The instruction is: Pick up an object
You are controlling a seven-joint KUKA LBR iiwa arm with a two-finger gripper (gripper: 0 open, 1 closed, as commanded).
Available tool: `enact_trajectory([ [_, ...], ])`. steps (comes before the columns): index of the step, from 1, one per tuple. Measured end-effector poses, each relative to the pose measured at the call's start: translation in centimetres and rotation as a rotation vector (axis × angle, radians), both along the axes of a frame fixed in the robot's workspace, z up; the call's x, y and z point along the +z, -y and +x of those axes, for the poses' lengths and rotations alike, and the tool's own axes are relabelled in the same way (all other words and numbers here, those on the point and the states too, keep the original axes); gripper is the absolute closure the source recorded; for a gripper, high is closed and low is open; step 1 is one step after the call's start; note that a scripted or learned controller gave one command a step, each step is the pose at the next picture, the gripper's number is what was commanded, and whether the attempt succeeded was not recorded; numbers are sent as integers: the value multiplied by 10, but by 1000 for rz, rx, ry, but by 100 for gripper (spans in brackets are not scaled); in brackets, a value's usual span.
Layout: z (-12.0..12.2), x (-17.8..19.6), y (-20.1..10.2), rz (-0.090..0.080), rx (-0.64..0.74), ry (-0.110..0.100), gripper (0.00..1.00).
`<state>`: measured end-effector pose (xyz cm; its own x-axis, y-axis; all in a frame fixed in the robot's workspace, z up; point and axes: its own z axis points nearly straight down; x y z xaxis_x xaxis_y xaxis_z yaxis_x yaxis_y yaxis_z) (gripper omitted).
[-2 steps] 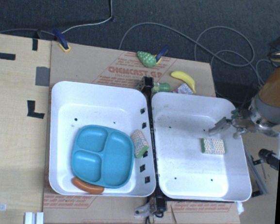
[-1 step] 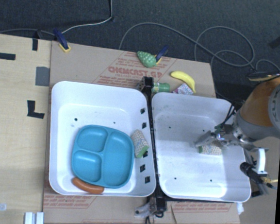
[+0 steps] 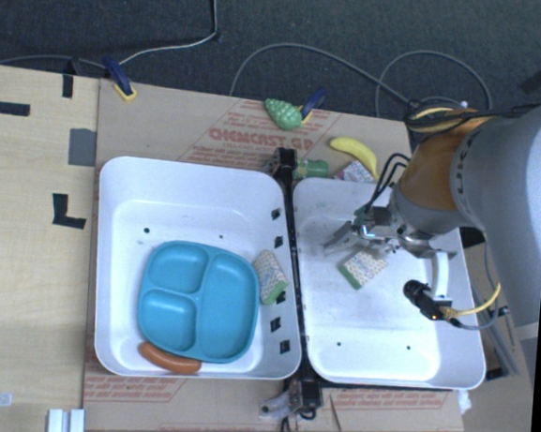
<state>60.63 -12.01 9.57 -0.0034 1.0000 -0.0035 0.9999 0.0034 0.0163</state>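
The camera view looks down on two white bins set side by side on a cardboard sheet, with the grey arm [image 3: 499, 183] and its orange band reaching in from the right over the right bin [image 3: 372, 351]. The gripper [image 3: 356, 235] hangs low over the upper middle of that bin, and its two fingers stand spread apart with nothing between them. Just below and to the right of the fingertips lies a small patterned packet with a green edge [image 3: 364, 267], flat on the bin floor and tilted on a diagonal; whether a fingertip touches it cannot be told. In the left bin [image 3: 188, 189] a blue divided plate [image 3: 197, 300] fills the lower middle, an orange sausage [image 3: 169, 360] lies along the plate's lower left rim, and a small speckled sponge with a green edge [image 3: 270, 276] leans against the right wall just beside the plate. Behind the bins, on the cardboard, sit a yellow banana [image 3: 354, 153] near the arm and a green knobbly toy [image 3: 282, 113] further left, well apart from the packet.
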Motion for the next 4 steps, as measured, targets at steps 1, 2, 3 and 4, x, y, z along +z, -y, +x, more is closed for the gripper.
enact_trajectory([
  [1, 0, 10, 2, -5, 1, 1, 100],
  [2, 0, 10, 2, -5, 0, 1, 0],
  [3, -7, -3, -13, -11, -4, 7, 0],
  [4, -6, 7, -18, 1, -2, 6, 100],
])
